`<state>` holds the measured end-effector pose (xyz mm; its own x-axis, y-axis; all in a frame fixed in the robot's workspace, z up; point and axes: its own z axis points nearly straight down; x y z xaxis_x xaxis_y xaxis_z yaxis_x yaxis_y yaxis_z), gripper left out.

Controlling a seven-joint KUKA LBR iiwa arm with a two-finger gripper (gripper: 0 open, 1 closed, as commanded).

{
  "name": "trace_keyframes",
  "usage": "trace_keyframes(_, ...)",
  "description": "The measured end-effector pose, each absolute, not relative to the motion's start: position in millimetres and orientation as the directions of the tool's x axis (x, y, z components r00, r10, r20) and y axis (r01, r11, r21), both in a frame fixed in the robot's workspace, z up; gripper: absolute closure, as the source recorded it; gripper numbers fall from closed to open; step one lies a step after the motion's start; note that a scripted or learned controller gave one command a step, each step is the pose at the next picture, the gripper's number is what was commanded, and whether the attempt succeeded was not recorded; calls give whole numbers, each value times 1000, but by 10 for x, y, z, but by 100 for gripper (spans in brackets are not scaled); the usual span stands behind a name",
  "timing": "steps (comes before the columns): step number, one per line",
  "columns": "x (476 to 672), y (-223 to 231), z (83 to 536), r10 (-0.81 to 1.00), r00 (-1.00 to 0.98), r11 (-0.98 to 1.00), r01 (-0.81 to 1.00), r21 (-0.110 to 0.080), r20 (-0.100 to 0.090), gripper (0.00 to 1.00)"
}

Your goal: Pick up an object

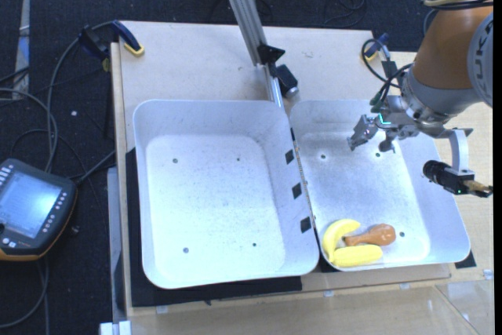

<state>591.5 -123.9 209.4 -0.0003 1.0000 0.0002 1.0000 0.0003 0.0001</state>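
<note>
Pincer [371, 132] over upper right white bin [439, 204], nothing visibly gripped; opening: cannot tell. Curved yellow banana [342, 235] and brown drumstick-shaped toy [372, 234] touching at near rim, well apart from pincer.

A robotics lab: a wooden bench [204, 63] bears two white bins [149, 121], a teach pendant [31, 208] and cables [55, 90] lie on dark carpet, an aluminium rail [243, 0] stands above.

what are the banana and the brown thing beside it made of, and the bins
Banana: probably moulded plastic, given its smooth, even yellow surface. Brown drumstick-shaped toy: glossy, likely plastic too. Right bin and left bin: thin white sheet with rounded formed corners, plastic or painted metal; finely speckled.
</note>
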Motion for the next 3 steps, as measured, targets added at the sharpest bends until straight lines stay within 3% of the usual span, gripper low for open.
trace_keyframes(1, 5915, -1239, 2094, 1000, 0, 0, 1000, 0, 0, 0)
trace_keyframes(3, 5930, -1226, 950, 1000, 0, 0, 1000, -5, 1, 0)
